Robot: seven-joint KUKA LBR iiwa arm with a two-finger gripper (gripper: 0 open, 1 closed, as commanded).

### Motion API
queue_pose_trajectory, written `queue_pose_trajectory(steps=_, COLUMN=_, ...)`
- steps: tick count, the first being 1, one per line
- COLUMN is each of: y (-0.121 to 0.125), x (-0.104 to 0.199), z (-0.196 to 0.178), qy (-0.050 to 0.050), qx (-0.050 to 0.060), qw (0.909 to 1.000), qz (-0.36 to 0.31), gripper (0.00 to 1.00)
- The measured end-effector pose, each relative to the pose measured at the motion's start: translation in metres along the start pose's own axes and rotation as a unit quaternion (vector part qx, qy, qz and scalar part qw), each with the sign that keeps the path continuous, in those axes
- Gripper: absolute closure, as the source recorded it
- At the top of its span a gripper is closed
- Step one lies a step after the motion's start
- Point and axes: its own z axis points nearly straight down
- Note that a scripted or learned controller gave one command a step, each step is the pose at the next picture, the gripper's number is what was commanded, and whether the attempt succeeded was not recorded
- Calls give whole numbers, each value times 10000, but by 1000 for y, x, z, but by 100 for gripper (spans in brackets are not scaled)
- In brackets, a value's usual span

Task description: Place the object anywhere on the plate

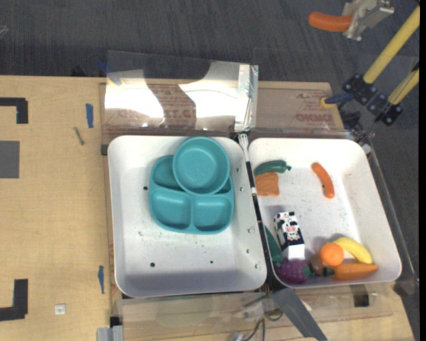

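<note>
Plate (192, 212) mid left bin (126, 220), margins bare; toys crowd right bin's (353, 170) near edge; tool (365, 16) top right, grip unclear.

Object: you see an orange, sausage-shaped piece (326, 20), smooth, lying roughly level. Its right end meets the claw (355, 25) and the rest juts out to the claw's left in the view. It sits over the dark floor, outside both bins. You cannot tell from this angle whether it is truly clamped.

Plate: you see a teal divided plate (190, 213), flat, well apart from the claw, down and to the left of it, in the left bin (133, 266). A round teal bowl (201, 164) rests upright on the plate's far part, and the two near compartments are bare.
</note>
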Motion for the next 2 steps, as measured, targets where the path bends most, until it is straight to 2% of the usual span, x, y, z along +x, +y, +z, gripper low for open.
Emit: queue_pose_trajectory(steps=2, y=1, x=-4, z=-26, qy=-113, qx=-18, qw=9999, qz=-2, gripper=100)
